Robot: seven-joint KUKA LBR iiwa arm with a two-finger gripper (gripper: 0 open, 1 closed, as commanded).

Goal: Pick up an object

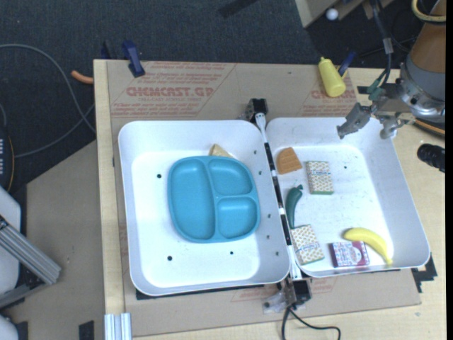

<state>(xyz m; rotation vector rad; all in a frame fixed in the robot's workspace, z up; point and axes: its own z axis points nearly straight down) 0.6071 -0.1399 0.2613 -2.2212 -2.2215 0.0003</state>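
The gripper [369, 120] hangs open and empty over the right bin's [407, 190] far rim; this looks like the approach step; the nearest candidates (a brown piece [288, 161], a patterned packet [320, 176]) lie below-left, so descent comes next.

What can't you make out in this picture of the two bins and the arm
- Tan object in the left bin: mostly hidden behind the blue divided plate, camera view.
- Print on the small packets in the right bin: too small to read.
- Arm: cut off by the right edge.
- Gripper: too small and blurred to judge its fingers.
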